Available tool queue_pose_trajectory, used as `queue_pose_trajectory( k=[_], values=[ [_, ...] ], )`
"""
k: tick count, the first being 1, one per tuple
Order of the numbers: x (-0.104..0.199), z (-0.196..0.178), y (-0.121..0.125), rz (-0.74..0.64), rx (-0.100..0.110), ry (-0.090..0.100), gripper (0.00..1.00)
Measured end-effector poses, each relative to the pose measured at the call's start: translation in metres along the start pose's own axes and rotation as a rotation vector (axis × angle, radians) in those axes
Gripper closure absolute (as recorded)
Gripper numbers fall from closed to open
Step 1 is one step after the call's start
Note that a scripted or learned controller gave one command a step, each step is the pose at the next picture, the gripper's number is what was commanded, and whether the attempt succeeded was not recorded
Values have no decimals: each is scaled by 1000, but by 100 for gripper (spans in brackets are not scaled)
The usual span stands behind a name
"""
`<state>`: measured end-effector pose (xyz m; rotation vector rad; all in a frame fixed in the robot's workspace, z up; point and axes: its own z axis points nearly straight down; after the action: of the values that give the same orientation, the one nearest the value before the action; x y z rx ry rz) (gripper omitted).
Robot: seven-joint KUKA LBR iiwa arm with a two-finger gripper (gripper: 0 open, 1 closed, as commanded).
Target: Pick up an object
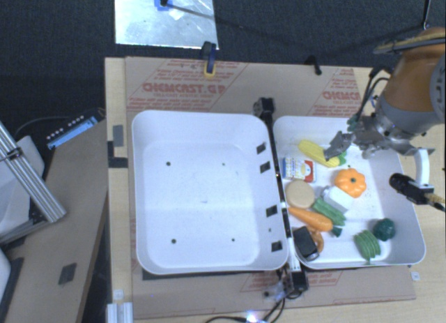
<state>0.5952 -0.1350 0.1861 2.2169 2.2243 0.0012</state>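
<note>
A: Which step is in hand, do you think?

B: The approach, by my reading. The arm point(411, 88) comes in from the right of the frame, and the gripper point(339, 144) hangs over the upper part of the right bin point(411, 245), just at the corn cob point(313, 151). Nothing looks lifted; everything in that bin seems to lie on the floor of it.

A: So the corn is the target?

B: Probably. The gripper's tip sits at the cob's right end, near or touching it; from this slant I cannot tell which.

A: And the fingers, wide or narrow?

B: I cannot tell. The tip is a small grey cluster here, and no gap reads clearly. I see nothing between the fingers, so I would not call anything held.

A: What else lies close by?

B: Below the cob, a small white packet point(298, 169). Right of that, an orange pumpkin point(350, 182) on a white block point(337, 197). Lower still, a tan disc point(301, 194), a carrot point(311, 218), and a green broccoli piece point(383, 229) toward the lower right. The left bin point(150, 196) fills the middle of the frame.

A: What does the next move call for?

B: Settling straight down so the fingers straddle the cob across its narrow width, then closing before lifting. The cob is rounded, so a grip off centre may roll it aside.
</note>
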Motion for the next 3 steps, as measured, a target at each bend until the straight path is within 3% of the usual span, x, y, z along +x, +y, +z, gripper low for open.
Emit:
queue_pose_trajectory(
  k=[1, 2, 3],
  values=[
    [-23, 75, -31, -1, -19, -8, 0],
    [-25, 64, -30, 0, -25, -11, 100],
    [46, -242, -18, -7, -19, -1, 100]
  ],
)
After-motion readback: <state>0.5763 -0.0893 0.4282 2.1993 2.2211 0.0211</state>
